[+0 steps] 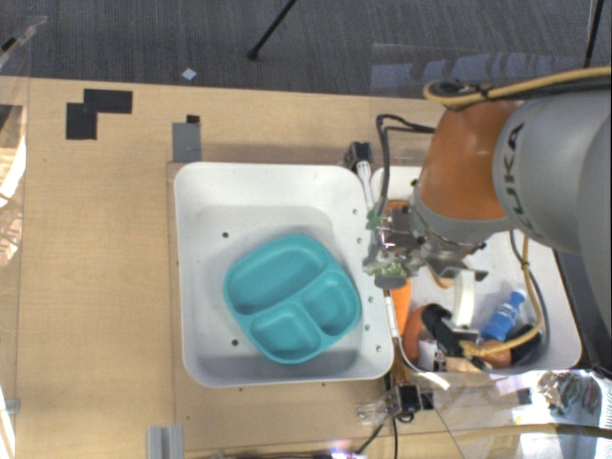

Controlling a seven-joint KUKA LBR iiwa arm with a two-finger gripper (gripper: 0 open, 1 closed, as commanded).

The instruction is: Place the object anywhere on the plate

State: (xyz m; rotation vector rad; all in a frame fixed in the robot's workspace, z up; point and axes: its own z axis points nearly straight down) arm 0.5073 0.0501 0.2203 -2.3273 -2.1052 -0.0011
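Although several small things are gathered in the near half of the right bin [553, 285], it cannot be told which of them is meant for the plate. An orange piece [405, 316] is seen against that bin's left wall, a black piece [438, 325] lies just right of it, and a blue bottle [503, 316] is found further right. The hand [448, 273] is held over the same bin, just beyond these things, and is largely covered by the grey and orange arm [497, 175]. Whether it is released or clenched cannot be told. The plate [292, 297], teal and divided into three compartments, is set on the floor of the left bin [206, 199], towards its near right corner. Both bins are carried by a pale wooden counter [96, 285], on which a black mark [96, 111] is seen at the far left.
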